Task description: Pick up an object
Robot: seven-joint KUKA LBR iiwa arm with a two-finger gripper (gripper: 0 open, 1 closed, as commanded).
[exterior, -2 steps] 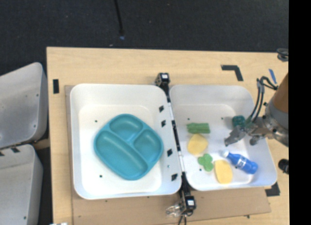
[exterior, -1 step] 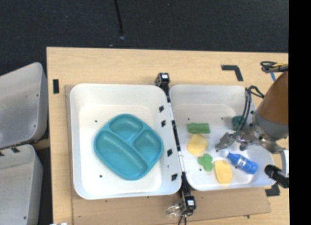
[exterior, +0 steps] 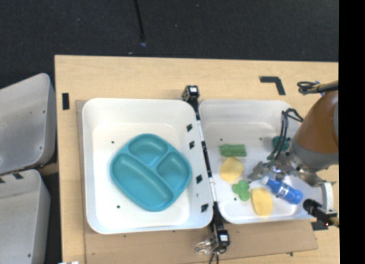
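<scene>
**Right bin crowded, arm down in it**

Light wood surface [exterior: 142,77] on a dark floor, two white bins side by side. Nearest in the right bin [exterior: 239,114]: a yellow piece [exterior: 262,201], with a blue bottle-like object [exterior: 284,191] just right of it and a small green bit [exterior: 242,189] to its left. A little farther sits another yellow piece [exterior: 231,169], then a green block [exterior: 232,150]. The end effector [exterior: 268,169] is low beside the blue object; can't tell how its fingers are set or whether they're pinching anything. The left bin [exterior: 91,143] holds a teal divided plate [exterior: 150,170].
</scene>
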